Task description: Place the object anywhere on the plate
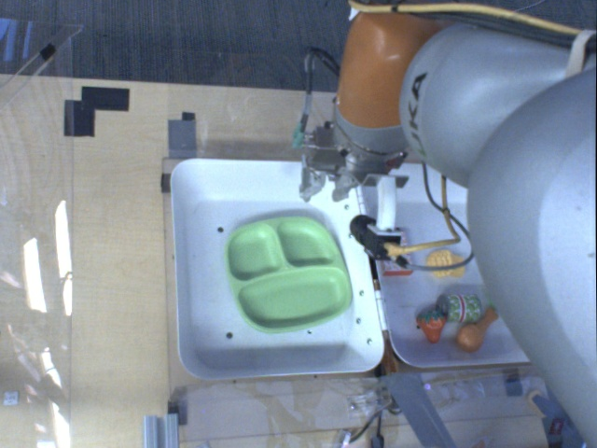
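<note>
One fixed camera is mounted above the bench [103, 250], looking down at a slant from fairly near. It takes in one white bin [184, 278] and its neighbour [408, 342]. The arm [485, 82] enters from the view's right.

The green plate [284, 273] lies open from above, with bare white floor of the left bin [191, 278] showing around it on every side. The gripper [323, 192] hangs over that bin's far edge, just beyond the plate's far right corner. The arm [485, 110] looms over much of the right bin [410, 348]. At that bin's near end a green striped toy [460, 306], an orange toy [476, 329] and a small red-orange toy [431, 325] crowd together, with a yellow toy [448, 264] just behind. The bins' adjoining walls [378, 306] stand between them and the plate.
</note>
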You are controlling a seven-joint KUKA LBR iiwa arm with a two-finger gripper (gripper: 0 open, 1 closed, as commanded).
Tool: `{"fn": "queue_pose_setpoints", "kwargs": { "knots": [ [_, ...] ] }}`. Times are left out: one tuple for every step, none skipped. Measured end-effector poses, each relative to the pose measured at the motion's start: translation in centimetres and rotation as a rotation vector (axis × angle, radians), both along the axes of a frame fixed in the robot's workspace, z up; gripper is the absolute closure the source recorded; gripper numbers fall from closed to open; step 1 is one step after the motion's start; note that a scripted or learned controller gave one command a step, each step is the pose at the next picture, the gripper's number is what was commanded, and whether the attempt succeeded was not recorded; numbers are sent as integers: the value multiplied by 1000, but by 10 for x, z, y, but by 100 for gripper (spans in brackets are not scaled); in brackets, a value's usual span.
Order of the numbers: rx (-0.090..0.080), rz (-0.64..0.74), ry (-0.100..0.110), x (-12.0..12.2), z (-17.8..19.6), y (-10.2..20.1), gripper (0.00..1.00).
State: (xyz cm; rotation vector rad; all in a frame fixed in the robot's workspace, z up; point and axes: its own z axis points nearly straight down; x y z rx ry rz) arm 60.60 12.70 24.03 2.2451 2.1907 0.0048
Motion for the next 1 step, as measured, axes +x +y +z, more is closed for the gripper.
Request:
{"fn": "queue_pose_setpoints", "kwargs": {
  "knots": [
    [2, 122, 2, -51, -118, -7, 100]
  ]
}}
